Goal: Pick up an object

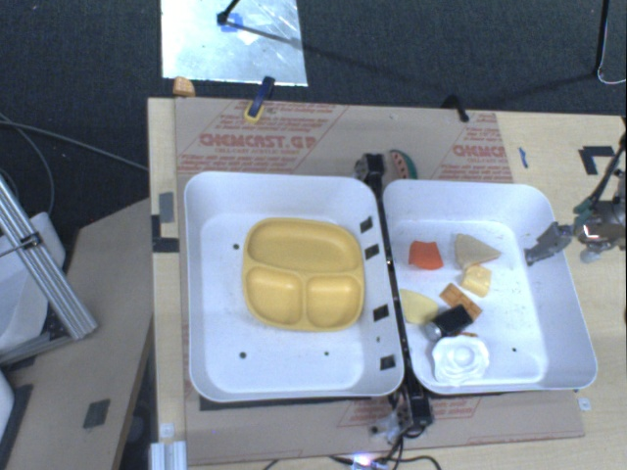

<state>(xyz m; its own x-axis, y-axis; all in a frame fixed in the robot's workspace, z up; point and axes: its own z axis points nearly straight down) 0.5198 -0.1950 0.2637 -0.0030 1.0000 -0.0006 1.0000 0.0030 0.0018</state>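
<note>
While the arm waits at the right edge, this is how the bench looks from nearest to farthest:

Bench: pale wood surface [118, 262] with a brown printed cardboard sheet [294, 135] under both bins.
Bins: two, shallow and white, side by side and touching at the middle; left bin [211, 262], right bin [549, 292].
Near end of right bin: one white fried-egg toy [459, 357], one small black block [453, 318] just beside it, one pale yellow piece [418, 306].
Middle of right bin: one brown cracker-like piece [460, 297], one small yellow cube [477, 280].
Far end of right bin: one orange piece [424, 254], one tan wedge [475, 250].
Count in right bin: seven small objects, clustered toward its left half.
Left bin: one yellow divided plate [301, 272], three compartments, lying flat at the centre.
Gripper: gripper [542, 246] over the right bin's right rim, well apart from the objects; whether it is spread or pressed together I cannot tell.
Far edge: one yellow and blue clamp [260, 99] on the cardboard.
Room: dark carpet [78, 47] beyond, one shiny silver sheet [233, 27] on it; metal frame [39, 262] at left.
</note>
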